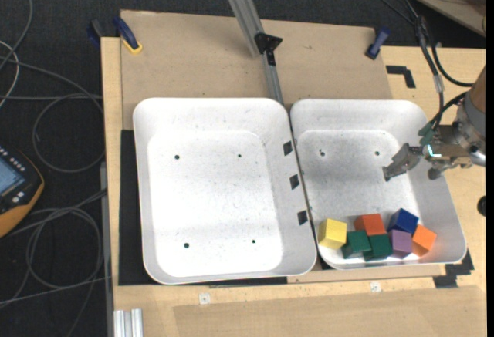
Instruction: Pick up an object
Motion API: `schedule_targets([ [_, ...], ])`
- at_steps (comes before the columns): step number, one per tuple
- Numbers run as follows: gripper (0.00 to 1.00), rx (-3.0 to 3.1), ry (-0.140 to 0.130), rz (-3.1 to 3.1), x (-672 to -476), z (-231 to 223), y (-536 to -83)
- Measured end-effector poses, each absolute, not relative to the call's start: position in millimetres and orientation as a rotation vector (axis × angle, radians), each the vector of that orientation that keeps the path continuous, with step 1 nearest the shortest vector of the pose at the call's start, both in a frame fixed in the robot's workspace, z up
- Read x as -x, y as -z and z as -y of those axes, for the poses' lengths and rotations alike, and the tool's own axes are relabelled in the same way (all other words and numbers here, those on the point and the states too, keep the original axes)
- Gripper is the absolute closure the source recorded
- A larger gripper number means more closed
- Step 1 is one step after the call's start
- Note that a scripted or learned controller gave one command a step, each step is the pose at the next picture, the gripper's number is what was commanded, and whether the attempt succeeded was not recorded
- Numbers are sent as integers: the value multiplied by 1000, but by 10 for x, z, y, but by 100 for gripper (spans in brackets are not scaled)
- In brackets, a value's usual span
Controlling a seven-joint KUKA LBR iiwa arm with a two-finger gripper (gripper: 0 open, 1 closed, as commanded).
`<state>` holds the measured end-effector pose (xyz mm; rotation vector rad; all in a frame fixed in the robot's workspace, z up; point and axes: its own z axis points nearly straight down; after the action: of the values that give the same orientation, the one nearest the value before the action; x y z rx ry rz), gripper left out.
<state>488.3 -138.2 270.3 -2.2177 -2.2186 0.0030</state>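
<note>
Jaws (pixel 403 162) above right bin (pixel 340 116)

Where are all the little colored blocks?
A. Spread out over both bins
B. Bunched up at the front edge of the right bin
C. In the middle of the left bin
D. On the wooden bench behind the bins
B. The blocks, from the yellow block to the orange block, sit bunched together along the near edge of the right bin.
</note>
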Motion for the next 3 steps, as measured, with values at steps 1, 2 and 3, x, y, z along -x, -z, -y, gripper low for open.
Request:
schedule_targets([
  [1,0,2221,1,2222,-4890,1383,-2721],
  [2,0,2217,-6,2215,-4884,1391,-2089],
  [3,0,2216,-6,2215,-4840,1417,-1461],
])
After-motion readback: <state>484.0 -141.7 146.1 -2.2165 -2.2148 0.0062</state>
